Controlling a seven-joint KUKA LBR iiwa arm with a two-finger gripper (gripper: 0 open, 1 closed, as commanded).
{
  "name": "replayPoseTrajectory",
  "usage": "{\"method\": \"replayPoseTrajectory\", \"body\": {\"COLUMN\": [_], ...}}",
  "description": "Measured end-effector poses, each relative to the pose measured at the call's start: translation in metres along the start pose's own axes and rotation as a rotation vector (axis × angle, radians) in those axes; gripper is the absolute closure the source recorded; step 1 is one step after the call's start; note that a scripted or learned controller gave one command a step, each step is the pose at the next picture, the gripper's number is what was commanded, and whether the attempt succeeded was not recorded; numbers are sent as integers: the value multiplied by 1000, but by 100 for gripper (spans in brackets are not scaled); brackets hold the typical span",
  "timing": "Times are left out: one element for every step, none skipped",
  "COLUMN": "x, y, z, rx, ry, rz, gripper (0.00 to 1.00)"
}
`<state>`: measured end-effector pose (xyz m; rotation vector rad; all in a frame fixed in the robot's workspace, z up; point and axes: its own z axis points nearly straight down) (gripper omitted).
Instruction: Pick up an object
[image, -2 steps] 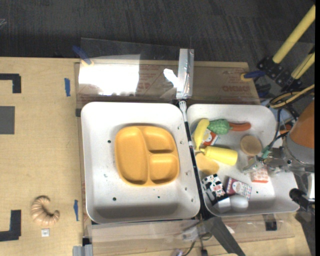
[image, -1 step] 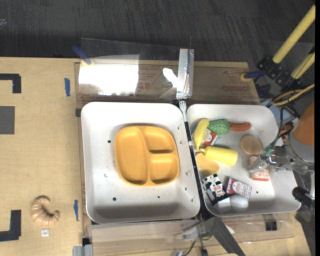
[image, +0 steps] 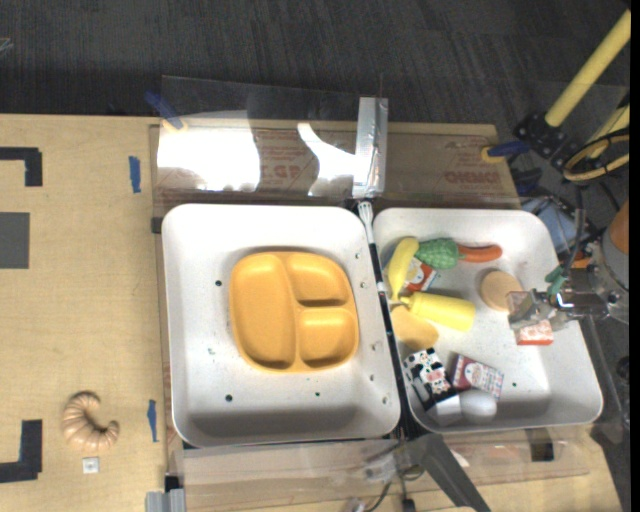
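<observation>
My gripper (image: 536, 305) reaches in from the right over the right side of the right bin (image: 575, 385). A small white and red packet (image: 537, 331) sits right at its tip; whether it is held or lying on the bin floor is unclear. Just left of the gripper is a tan round piece (image: 495, 288). Further left lie a yellow banana (image: 402, 262), a green and orange carrot toy (image: 455, 252) and a yellow cylinder (image: 440, 310). Near the front are a black-and-white cow-patterned item (image: 427, 372), a red carton (image: 474, 375) and a white lump (image: 476, 404).
The left bin (image: 190, 330) holds a yellow divided plate (image: 294, 308). A tan curled toy (image: 90, 420) lies on the bench at the front left. A clear sheet and a metal post (image: 370, 145) stand behind the bins. Cables and a yellow bar (image: 592, 62) are at the far right.
</observation>
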<state>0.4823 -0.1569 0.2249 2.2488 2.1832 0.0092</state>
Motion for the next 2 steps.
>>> {"method": "replayPoseTrajectory", "body": {"x": [39,80], "y": [-3,-3], "z": [-17,-60], "rx": [6,6], "ry": [0,1], "rz": [-166,-65], "gripper": [100,100]}}
